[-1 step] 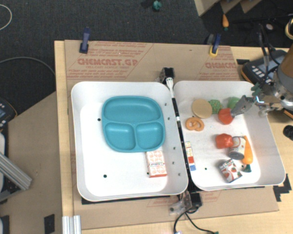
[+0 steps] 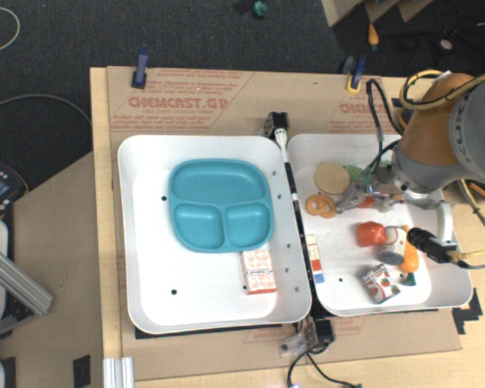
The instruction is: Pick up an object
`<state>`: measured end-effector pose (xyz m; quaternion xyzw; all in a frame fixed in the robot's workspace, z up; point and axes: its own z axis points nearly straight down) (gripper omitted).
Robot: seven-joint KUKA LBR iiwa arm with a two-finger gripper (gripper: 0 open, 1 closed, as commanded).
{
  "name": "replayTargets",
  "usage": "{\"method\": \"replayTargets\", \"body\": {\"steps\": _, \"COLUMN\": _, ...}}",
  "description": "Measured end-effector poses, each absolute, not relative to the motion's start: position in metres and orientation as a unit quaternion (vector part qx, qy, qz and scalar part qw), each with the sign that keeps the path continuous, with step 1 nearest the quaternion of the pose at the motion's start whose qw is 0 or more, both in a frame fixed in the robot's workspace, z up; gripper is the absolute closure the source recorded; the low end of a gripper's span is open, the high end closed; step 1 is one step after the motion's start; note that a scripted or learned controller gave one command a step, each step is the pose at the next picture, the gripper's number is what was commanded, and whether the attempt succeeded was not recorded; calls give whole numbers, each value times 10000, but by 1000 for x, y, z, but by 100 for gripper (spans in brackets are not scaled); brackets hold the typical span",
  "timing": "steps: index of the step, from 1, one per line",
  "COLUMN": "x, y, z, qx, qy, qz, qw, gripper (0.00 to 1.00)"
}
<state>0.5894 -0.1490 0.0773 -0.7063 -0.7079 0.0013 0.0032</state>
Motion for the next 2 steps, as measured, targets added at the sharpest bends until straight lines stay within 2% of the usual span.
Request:
{"method": "replayTargets", "body": {"steps": 1, "x": 628, "y": -201, "z": 85, "qx": -7072, "qy": -7070, "qz": 0, "qw": -19, "gripper": 0}}
{"method": "replayTargets", "body": {"steps": 2, "x": 628, "y": -199, "z": 97, "qx": -7070, "qy": -7072, "qz": -7, "qw": -25, "gripper": 100}}
